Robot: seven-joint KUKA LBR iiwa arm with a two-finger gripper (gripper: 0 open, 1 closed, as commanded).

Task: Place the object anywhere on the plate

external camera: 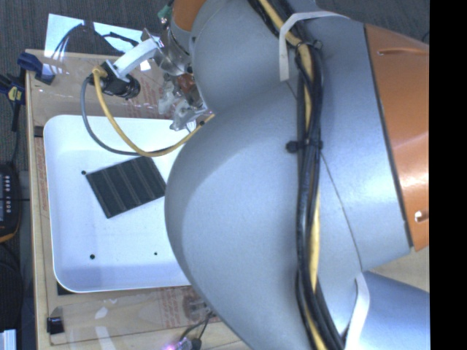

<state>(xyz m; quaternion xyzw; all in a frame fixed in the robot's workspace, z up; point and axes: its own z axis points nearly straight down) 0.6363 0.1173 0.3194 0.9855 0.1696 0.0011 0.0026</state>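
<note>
Nearest the lens: bulky grey arm link (292,195) with a black cable bundle strapped along it, blocking most of the bench and all of the right-hand side.

Gripper (179,102): seen as a cluster of metal parts below the orange wrist band (191,2), poised over the far rim of the shallow white plastic bin (66,257). Open or closed: cannot tell, too cluttered and blurred. Nothing visibly held.

Just beside the gripper: looping yellow cable (131,149), sagging from the wrist across the far part of the bin.

Further out: dark ribbed rectangular slab (125,186), lying flat on the bin floor, skewed to the bin walls, well apart from the gripper. Judged the only candidate for the task's thing in sight; whether object or plate, cannot tell.

Risks noted:
- Descent from the present position likely to meet the bin rim, not the slab; cause, gripper placed over the edge.
- Thin, flat slab hard to pinch from above; likely to slip or close on nothing.
- Slack cable liable to drag over the slab and shift it.
</note>
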